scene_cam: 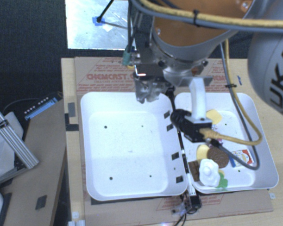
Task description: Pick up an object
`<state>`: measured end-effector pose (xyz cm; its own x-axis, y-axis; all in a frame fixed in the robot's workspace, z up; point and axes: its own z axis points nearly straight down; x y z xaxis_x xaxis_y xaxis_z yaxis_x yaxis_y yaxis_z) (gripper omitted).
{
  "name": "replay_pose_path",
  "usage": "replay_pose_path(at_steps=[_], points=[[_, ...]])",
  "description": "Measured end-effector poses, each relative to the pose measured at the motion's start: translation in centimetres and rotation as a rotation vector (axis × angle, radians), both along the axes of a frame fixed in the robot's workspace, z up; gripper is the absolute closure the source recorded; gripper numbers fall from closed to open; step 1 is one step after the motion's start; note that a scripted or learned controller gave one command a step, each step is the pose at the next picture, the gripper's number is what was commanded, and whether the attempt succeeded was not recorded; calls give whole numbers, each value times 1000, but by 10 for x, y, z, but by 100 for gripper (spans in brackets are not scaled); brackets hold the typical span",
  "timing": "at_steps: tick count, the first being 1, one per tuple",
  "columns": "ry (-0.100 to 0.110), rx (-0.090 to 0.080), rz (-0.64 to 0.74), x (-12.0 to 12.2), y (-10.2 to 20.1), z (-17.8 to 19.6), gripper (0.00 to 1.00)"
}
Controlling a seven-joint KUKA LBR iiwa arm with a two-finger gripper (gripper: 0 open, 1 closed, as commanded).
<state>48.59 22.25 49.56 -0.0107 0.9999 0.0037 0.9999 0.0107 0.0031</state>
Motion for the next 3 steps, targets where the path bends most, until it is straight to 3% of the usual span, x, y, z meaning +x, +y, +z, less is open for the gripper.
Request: replay_pose_path(at_steps=[1,2,3], points=[[-2,0,-5,1,12,42,100],[0,-1,-1,1,12,51,100],[1,-1,0,1,12,50,0]])
